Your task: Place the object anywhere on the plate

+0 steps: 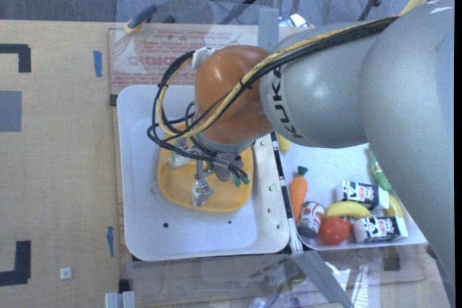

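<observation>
No object could be made out on the plate (pixel 216 200), nor between the tips of the end effector (pixel 201 191), which hung low over the plate's middle. By that reading, the placing was not yet shown done. Whether the tips stood apart or together could not be told. The arm (pixel 317 94) hid the plate's far half. To the end effector's right, the other bin (pixel 361 245) held a carrot (pixel 298 191), tomato (pixel 334 230), banana (pixel 348 209) and cartons, all small.

gripper (pixel 201 189) over yellow plate (pixel 177 187), left bin (pixel 137 177)
</observation>
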Action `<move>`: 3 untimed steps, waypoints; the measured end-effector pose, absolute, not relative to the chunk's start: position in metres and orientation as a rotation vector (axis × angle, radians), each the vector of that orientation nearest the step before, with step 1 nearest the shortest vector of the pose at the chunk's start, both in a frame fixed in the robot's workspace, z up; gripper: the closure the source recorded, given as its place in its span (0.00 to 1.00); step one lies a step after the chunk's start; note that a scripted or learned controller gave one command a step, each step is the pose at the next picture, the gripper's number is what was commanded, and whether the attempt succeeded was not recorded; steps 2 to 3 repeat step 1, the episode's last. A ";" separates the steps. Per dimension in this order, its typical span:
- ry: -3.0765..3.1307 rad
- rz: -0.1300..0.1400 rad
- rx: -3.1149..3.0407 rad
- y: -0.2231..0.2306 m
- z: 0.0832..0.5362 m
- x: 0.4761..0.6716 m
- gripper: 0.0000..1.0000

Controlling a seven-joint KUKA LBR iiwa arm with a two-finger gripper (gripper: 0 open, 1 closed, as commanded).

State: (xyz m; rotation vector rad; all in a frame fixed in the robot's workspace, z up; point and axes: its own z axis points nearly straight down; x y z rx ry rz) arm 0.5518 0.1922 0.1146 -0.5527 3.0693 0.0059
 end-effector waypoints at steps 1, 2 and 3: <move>3.073 0.008 -0.549 0.192 0.123 0.552 1.00; 3.073 0.008 -0.549 0.192 0.123 0.552 1.00; 3.073 0.008 -0.549 0.192 0.123 0.552 1.00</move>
